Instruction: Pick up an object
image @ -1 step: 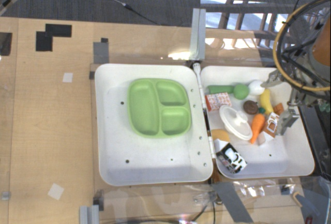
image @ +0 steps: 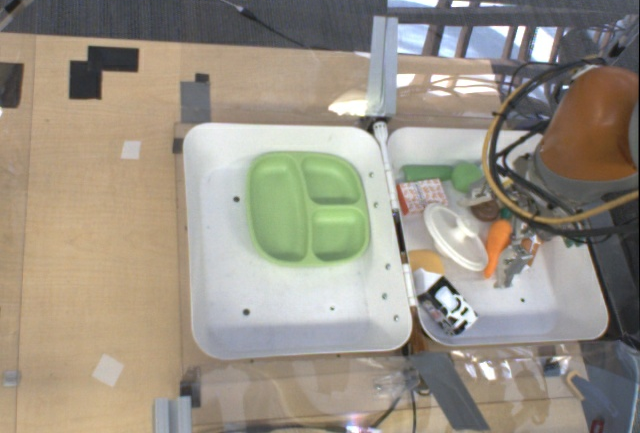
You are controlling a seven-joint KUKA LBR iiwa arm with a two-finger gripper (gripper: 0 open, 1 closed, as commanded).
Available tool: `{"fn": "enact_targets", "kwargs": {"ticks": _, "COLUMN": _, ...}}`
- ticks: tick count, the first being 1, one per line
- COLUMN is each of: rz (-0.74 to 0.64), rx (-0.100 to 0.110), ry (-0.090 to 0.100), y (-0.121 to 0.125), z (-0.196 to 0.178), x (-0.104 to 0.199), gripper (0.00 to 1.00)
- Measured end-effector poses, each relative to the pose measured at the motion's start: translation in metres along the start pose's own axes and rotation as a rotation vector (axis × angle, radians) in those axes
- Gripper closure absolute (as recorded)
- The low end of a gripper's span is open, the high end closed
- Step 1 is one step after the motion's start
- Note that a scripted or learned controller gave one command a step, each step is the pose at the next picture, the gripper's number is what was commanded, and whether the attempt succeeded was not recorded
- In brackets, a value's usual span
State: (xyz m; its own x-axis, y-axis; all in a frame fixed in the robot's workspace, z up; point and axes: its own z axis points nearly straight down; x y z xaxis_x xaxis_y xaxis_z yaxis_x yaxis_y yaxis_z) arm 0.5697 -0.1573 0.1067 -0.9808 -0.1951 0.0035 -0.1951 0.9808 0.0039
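Carrot (image: 495, 247) lies just beside the lowered jaws (image: 516, 261); their opening cannot be told. Next: close, then lift.

The arm (image: 585, 136) is a thick, rounded body, and its largest visible part is a smooth, glossy orange dome that catches a pale highlight along its upper edge. Beneath the dome sits a grey collar, duller and darker, ringed by a narrow seam. Several black cables loop around the orange section in wide arcs, one of them sheathed in a yellowish-tan cover, and they bunch together at the collar. Below it the hand (image: 515, 261) is a small assembly of bare silvery metal with thin, angular parts, its details too small to make out. A grey casing edge shows behind the dome.
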Motion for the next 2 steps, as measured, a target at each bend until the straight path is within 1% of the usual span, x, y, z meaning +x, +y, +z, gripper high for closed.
{"fn": "enact_targets", "kwargs": {"ticks": 1, "rz": 0.052, "rx": 0.005, "ry": -0.011, "y": -0.021, "z": 0.022, "x": 0.030, "gripper": 0.00}}
{"fn": "enact_targets", "kwargs": {"ticks": 2, "rz": 0.047, "rx": 0.011, "ry": -0.032, "y": -0.020, "z": 0.007, "x": 0.022, "gripper": 1.00}}
